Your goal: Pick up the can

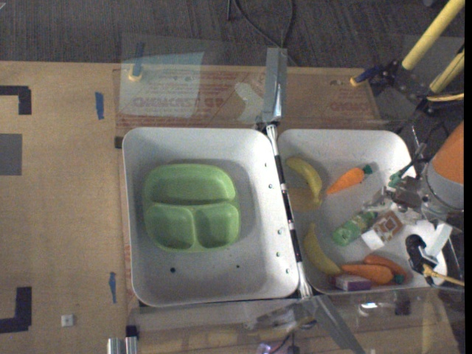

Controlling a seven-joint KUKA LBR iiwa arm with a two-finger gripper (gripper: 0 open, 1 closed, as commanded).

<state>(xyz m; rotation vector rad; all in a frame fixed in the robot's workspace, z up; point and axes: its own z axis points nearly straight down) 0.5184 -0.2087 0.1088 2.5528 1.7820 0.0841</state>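
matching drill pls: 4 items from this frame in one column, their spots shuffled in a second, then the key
Items:
1. green divided plate
2. upper banana
3. single carrot
4. purple block

Spots:
A. right bin, near its front edge, below the pair of carrots
B. left bin, about the middle
C. right bin, upper part, just right of a banana
D. right bin, upper left, close to the divider

Pairs: 1-B, 2-D, 3-C, 4-A

Robotics lab: taped plywood bench (59,198), 2 white bins (140,153), cables (258,13).
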